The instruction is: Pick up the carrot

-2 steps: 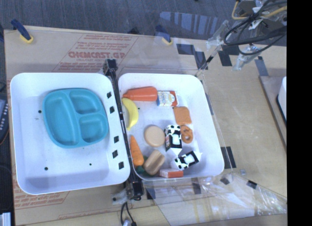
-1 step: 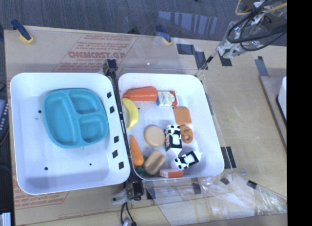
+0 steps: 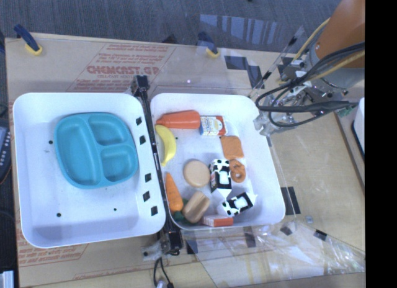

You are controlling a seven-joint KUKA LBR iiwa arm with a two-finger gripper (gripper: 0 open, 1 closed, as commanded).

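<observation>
The carrot (image 3: pixel 173 192) is a small orange cone with a green stub at its near end. It lies along the left wall of the right bin (image 3: pixel 273 181), in the near-left corner, beside a tan bread roll (image 3: pixel 195 206). The arm's wrist, wrapped in black cables, hangs over the bench just past the bin's right rim. The gripper (image 3: pixel 268 121) is at the rim's far-right corner, well away from the carrot and above the bin's level. Nothing shows at its tip.
The right bin also holds a long orange-red sausage-like piece (image 3: pixel 180 119), a banana (image 3: pixel 166 144), a small carton (image 3: pixel 212 125), a round biscuit (image 3: pixel 196 173), an orange cracker (image 3: pixel 232 147), a pretzel (image 3: pixel 237 172) and two black-and-white blocks (image 3: pixel 238 203). A blue divided plate (image 3: pixel 96 150) lies in the left bin (image 3: pixel 31 212).
</observation>
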